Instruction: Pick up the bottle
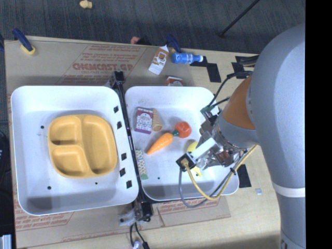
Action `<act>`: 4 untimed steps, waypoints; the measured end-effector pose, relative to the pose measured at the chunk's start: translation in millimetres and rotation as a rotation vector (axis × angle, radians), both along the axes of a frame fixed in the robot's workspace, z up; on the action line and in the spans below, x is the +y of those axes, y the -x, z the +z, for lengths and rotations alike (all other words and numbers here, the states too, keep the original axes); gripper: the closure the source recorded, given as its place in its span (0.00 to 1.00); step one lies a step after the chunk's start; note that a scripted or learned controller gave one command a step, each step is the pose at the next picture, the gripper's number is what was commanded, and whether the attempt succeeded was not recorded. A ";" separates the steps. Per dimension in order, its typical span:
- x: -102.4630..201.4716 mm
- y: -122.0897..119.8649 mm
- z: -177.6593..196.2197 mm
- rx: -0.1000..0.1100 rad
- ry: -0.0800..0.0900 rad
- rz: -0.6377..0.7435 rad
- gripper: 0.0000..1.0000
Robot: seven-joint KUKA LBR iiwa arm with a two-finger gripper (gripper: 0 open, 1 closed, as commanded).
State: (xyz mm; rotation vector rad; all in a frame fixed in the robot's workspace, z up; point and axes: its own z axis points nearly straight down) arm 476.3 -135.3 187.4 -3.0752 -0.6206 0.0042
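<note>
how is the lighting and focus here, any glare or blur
Camera view: soft, even light, no hard glare on the bins; a grey shadow lies along the near wall of the bin with the tray; the arm, close to the lens, looks blurred; the carrot is reasonably sharp.

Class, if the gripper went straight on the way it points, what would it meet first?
The gripper would likely meet the right bin's floor, beside a small yellow thing; depth is unclear.

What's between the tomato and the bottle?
In the camera view, a small carton sits at the bin rim between the tomato and the bottle; otherwise just bare bin floor.
</note>
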 end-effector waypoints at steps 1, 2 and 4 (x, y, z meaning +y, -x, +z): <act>-48.9 0.4 -1.7 0.002 0.000 -0.189 1.00; -47.9 0.1 7.9 0.005 -0.005 -0.181 1.00; -46.2 0.2 18.1 0.003 -0.002 -0.175 1.00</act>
